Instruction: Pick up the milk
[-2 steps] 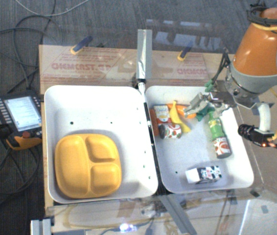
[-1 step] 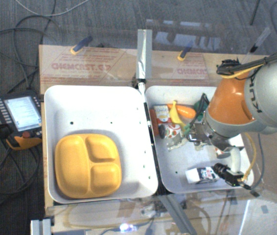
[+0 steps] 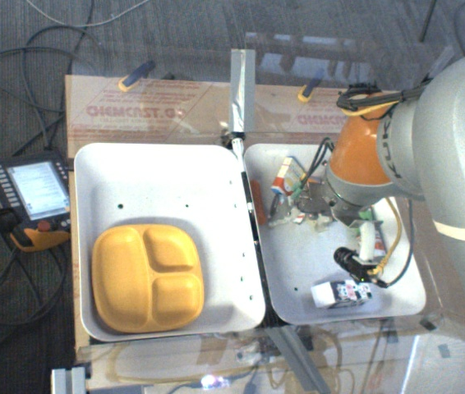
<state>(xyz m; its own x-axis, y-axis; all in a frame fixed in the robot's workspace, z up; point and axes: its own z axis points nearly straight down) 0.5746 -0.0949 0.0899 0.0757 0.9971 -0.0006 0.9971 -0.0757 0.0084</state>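
Arm Reaches Down Into The Right Bin

The arm (image 3: 364,158) hangs low over the right bin (image 3: 413,298), likely to reach the milk. I cannot tell which small thing there is the milk; a small carton (image 3: 283,175) lies near the gripper (image 3: 302,212). A yellow tray (image 3: 146,277) sits in the left bin (image 3: 93,167). Dark carpet and cables (image 3: 19,64) lie around
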